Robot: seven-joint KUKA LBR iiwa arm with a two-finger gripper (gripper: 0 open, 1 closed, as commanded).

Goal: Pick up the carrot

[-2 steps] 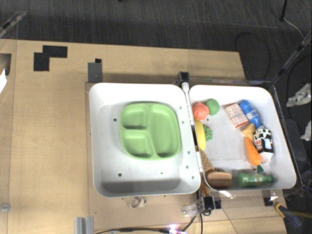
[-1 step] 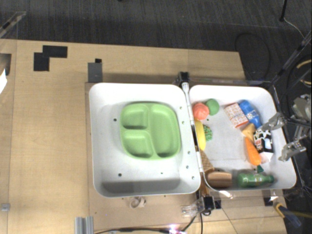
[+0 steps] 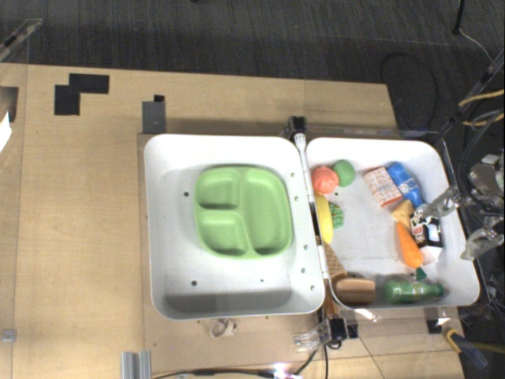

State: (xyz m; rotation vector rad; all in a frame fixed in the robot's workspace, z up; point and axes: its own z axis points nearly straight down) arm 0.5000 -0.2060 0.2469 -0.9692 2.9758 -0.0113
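Camera view: looking down on the bench (image 3: 79, 235), with the left bin (image 3: 170, 290) at nine o'clock holding a green divided plate (image 3: 241, 212) and the right bin (image 3: 465, 287) at three o'clock crowded with small goods. Lying along that bin's six o'clock wall, a green bottle (image 3: 412, 291); resting just above it, the carrot (image 3: 409, 247) — orange, sitting toward four o'clock in the bin, its length running roughly from eleven to five o'clock. Crowding it closely: a black-and-white item (image 3: 430, 232) just beside it at two o'clock, and a small box (image 3: 381, 186) near its eleven o'clock end.

Judging the approach as barely begun, the carrot untouched. Doing this well probably meaning coming down over the carrot's middle, closing across its narrow width rather than along its length, and keeping clear of the black-and-white item and the bottle — easy things to snag or pinch by mistake. Risking a roll on such a tapered, smooth shape if gripping off-centre.

Reaching in from three o'clock, the gripper (image 3: 439, 205) hanging over the bin's right rim, apart from the carrot and up toward its one o'clock. Spread or pressed together — not telling from this angle.
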